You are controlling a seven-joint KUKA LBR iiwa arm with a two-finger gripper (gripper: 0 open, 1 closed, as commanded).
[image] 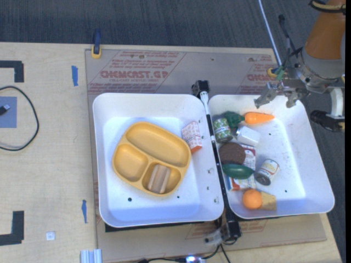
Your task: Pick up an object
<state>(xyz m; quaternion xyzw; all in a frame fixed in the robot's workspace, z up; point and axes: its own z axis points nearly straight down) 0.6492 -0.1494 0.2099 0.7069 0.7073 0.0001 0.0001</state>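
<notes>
Hovering over the far rim of the right bin (312,147), the gripper (278,96) has its fingers spread apart with nothing between them. Just below it lies a toy carrot (258,117), beside a green can (222,129) and a white block (248,136). Nearer the camera crowd a brown disc (232,153), a silver can (267,171) and an orange ball (252,199) (all close together). The left bin (104,147) holds a yellow divided tray (151,156). Both bins rest on a cardboard sheet (142,70) over the pale wooden bench (44,147).
</notes>
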